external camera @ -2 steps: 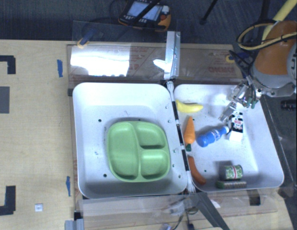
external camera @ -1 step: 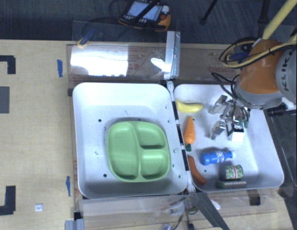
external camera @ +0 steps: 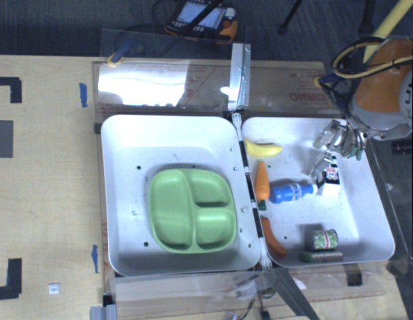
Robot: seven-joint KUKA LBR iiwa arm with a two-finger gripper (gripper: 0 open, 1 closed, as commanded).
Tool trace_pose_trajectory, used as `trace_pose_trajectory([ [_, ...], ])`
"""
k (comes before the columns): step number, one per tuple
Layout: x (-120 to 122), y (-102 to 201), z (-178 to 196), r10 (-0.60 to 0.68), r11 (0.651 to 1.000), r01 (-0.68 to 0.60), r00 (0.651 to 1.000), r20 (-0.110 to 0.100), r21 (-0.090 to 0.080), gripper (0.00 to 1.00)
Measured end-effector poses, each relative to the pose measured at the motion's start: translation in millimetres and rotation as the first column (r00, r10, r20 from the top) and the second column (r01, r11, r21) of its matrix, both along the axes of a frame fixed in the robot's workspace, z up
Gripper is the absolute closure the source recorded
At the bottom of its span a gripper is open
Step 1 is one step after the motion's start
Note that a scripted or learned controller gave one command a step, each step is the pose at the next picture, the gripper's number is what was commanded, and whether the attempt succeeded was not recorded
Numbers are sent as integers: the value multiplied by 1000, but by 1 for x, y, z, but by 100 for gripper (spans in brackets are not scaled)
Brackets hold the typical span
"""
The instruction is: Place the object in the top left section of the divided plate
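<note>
Right bin (external camera: 366, 199): green can (external camera: 323, 239) at its front, blue bottle (external camera: 290, 192), carrot (external camera: 261, 182), banana (external camera: 262, 149), none on the plate.
Left bin (external camera: 126, 152): green divided plate (external camera: 192, 209).
Gripper (external camera: 324, 167): above the right bin, finger state unclear.

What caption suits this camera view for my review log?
Green divided plate in the left bin; end effector above the right bin beside banana, carrot, blue bottle and can.
</note>
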State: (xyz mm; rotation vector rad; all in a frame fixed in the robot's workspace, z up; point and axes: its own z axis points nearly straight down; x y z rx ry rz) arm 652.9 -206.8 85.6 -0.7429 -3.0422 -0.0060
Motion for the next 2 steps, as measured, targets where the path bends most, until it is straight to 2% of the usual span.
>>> trace_pose_trajectory([
  [1, -19, -17, 67, -295, 955, 296, 955, 12, -6, 0],
  [2, -20, -16, 155, -596, 803, 596, 803, 11, -7, 0],
])
